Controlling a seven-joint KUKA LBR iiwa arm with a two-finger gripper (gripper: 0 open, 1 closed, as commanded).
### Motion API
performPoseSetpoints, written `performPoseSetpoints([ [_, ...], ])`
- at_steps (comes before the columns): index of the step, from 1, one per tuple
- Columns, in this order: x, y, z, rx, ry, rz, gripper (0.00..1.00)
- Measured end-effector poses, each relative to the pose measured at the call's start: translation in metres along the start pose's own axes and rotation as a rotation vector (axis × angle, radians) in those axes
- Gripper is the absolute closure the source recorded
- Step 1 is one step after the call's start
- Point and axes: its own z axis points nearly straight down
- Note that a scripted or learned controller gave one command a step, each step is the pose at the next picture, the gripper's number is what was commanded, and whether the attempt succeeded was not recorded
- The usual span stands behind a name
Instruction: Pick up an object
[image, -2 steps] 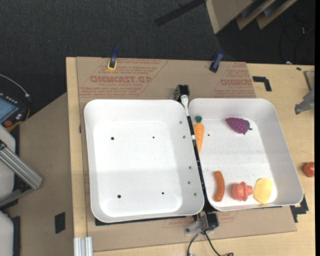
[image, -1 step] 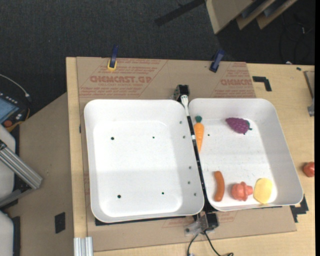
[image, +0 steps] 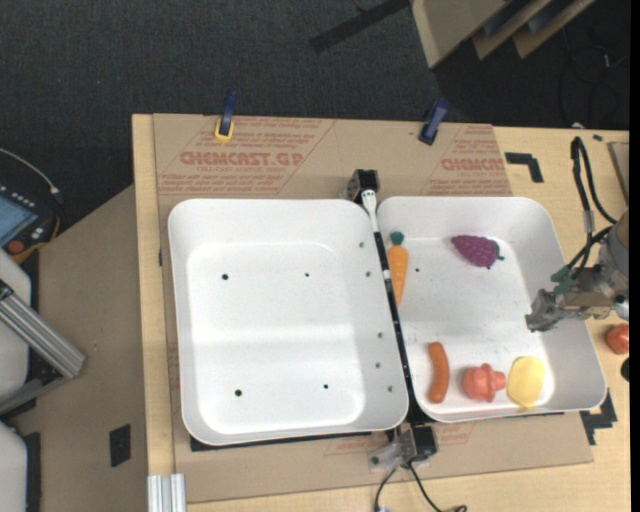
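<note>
The right bin holds several toy foods. An orange carrot lies against its left wall, and a purple bunch of grapes rests near the back. Along the front wall sit an orange-red sausage, a red lumpy toy and a yellow lemon. My gripper hangs low over the bin's right side, above the lemon in the picture and apart from it. Nothing shows in its grasp.
The left bin lies beside the right one, with a black divider strip between them. Both rest on a brown cardboard sheet held by blue clamps. Cables run at the right edge.
</note>
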Motion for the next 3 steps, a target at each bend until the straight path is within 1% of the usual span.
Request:
performPoseSetpoints([
  [1, -0.061, 0.006, 0.141, -0.019, -0.011, 0.008, 1.0],
  [3, -0.059, 0.007, 0.115, -0.025, -0.014, 0.004, 1.0],
])
